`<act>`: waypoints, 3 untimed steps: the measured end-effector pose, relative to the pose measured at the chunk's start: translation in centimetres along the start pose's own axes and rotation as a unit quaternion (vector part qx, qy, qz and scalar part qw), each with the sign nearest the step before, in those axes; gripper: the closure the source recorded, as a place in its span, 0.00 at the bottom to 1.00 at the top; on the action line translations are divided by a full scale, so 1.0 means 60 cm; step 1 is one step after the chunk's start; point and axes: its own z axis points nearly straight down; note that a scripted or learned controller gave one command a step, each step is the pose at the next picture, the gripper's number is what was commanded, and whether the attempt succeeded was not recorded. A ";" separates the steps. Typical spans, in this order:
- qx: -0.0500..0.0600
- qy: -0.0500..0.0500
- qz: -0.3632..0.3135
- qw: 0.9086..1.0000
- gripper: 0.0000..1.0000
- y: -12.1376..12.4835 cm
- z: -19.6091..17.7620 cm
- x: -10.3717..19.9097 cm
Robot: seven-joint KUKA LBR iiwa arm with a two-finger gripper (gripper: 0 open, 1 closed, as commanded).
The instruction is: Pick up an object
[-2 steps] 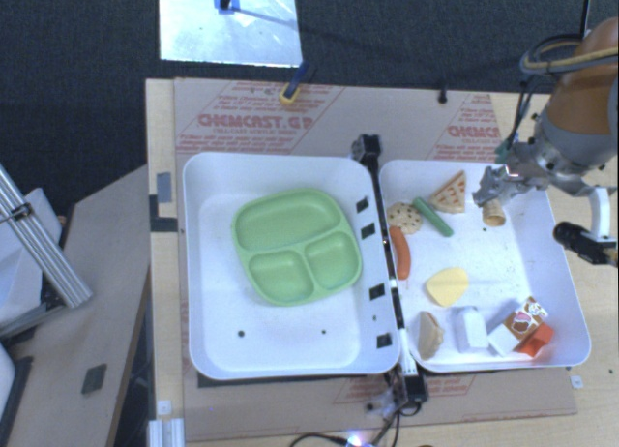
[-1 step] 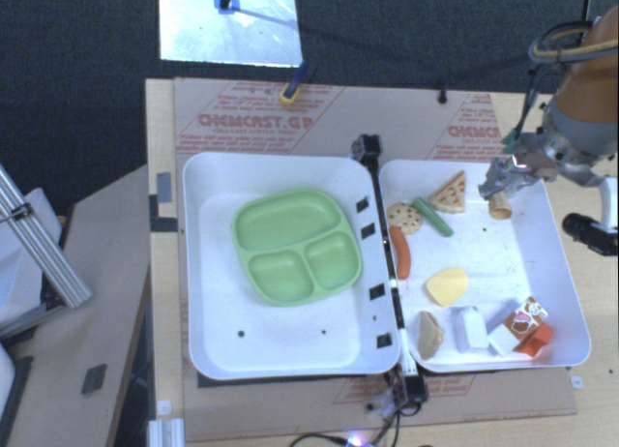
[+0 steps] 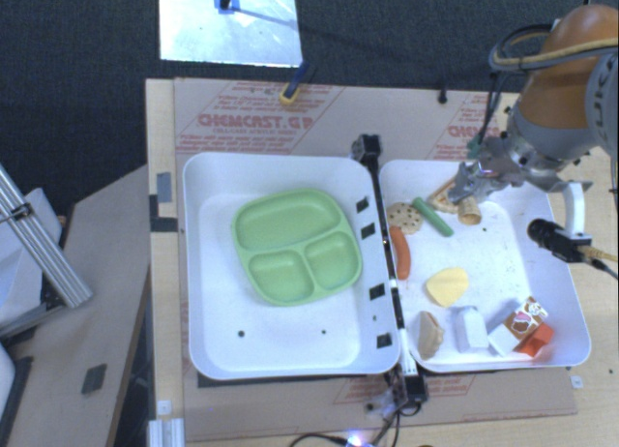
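My gripper (image 3: 471, 184) hangs low over the far part of the right bin (image 3: 571, 285), reaching in from the right. Directly under it lie tan, bread-like pieces (image 3: 468, 210), partly hidden by the gripper; whether it touches them I cannot tell. Just left of them are a green stick (image 3: 431, 217) and a round speckled cookie (image 3: 402, 216). Further forward lie an orange carrot-like piece (image 3: 400, 252), a yellow slice (image 3: 447, 286), a beige lump (image 3: 429, 333), a white block (image 3: 471, 328) and a small orange-and-brown carton (image 3: 526, 326).
The left bin (image 3: 218, 339) holds a green divided plate (image 3: 296, 246). A black divider strip (image 3: 383, 261) runs between the bins. A black part of the arm (image 3: 553, 237) sticks out over the right bin's right side. Cardboard lies under both bins.
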 end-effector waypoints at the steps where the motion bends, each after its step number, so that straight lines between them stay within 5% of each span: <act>1: 0.001 0.000 0.000 1.000 1.00 -0.022 0.011 0.089; 3: 0.002 0.001 -0.001 1.000 1.00 -0.110 0.016 0.276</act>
